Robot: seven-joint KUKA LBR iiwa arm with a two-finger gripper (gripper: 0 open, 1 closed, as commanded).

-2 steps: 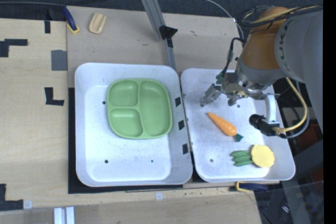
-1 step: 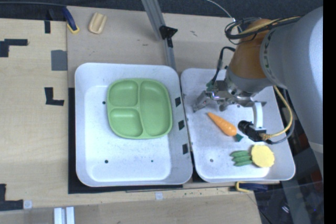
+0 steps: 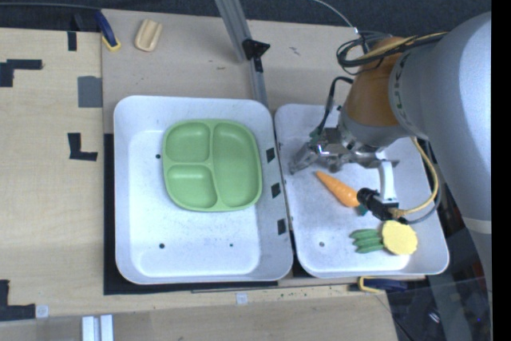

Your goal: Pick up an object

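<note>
Grey arm (image 3: pixel 447 84) hides gripper (image 3: pixel 319 152) fingers above carrot (image 3: pixel 338 189).

Green 3-section plate (image 3: pixel 212 164) sits in left bin (image 3: pixel 132 196), toward its far side. Far-left on bench (image 3: pixel 48 172): tan block (image 3: pixel 148 35) w/ blue-yellow item (image 3: pixel 108 29) just left of it. Grey pole (image 3: pixel 227 0) slants across far edge, btwn bins. Black tape marks (image 3: pixel 78 146) at left.

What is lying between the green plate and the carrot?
In the camera view, between the green plate and carrot: both bins' adjoining rims, then bare white floor.
</note>
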